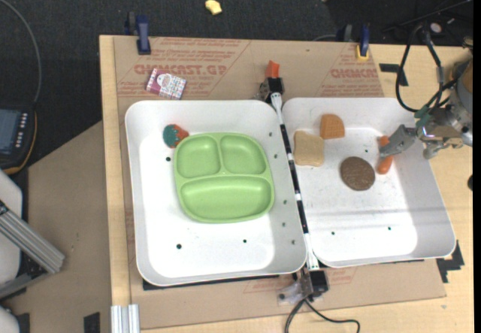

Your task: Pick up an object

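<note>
Faded red lettering, not fully legible, is printed on the cardboard sheet, left of the claw.

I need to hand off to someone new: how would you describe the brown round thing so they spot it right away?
Look at the right bin, the one the gripper reaches into. Near its middle lies a flat brown disc, just below and right of the tan block and the orange block. It is the one dark, round item there; its neighbours are paler and squarish.

The grey arm's two-finger gripper hangs low over the shallow white right bin, near its right wall, reaching leftward.
</note>
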Action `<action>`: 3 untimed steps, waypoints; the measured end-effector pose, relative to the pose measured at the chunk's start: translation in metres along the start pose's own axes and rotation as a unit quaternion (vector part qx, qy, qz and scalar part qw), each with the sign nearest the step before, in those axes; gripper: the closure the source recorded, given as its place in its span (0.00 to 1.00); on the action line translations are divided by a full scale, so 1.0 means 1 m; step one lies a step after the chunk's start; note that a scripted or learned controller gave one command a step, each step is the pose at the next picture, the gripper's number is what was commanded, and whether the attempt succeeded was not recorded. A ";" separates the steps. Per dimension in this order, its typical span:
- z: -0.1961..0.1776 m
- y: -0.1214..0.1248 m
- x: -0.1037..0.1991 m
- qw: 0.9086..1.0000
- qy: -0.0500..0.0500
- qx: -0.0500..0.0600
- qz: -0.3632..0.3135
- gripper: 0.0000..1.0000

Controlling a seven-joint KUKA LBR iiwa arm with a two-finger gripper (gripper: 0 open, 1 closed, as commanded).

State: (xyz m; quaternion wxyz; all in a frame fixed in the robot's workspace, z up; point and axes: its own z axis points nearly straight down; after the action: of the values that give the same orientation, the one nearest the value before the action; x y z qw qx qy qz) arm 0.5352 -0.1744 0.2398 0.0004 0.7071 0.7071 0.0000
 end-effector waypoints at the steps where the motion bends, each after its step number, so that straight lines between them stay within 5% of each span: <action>1: 0.110 0.041 0.035 1.000 0.002 0.005 -0.002 0.00; 2: 0.154 0.033 0.027 1.000 0.000 -0.002 0.000 0.00; 3: 0.140 0.035 0.026 1.000 -0.003 -0.006 0.001 1.00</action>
State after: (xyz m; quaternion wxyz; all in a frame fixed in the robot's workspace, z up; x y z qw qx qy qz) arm 0.5704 -0.1488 0.0998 0.0068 0.7074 0.7067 0.0027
